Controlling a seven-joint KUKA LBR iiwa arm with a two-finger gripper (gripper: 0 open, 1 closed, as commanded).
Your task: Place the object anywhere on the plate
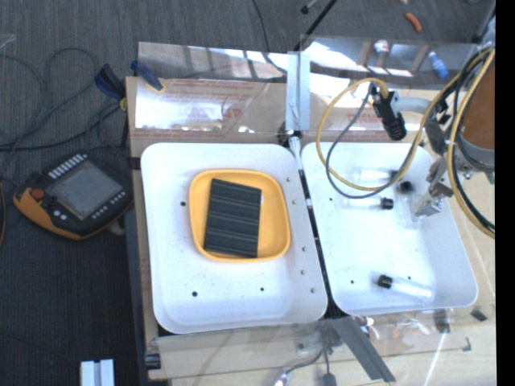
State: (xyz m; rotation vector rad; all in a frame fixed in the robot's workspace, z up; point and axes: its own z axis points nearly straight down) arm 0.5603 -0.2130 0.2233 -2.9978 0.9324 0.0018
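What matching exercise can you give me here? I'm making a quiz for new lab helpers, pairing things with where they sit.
Things:
1. dark ribbed block
2. yellow plate
3. clear tube with a black cap
4. handheld control pad

Places:
A. in the left bin
B. on the floor, left of the bench
C. on the plate
D. near the front of the right bin

Pairs: 1-C, 2-A, 3-D, 4-B

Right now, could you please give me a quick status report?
Gripper over right bin. Dark block flat on yellow plate, left bin. Nothing blocking.
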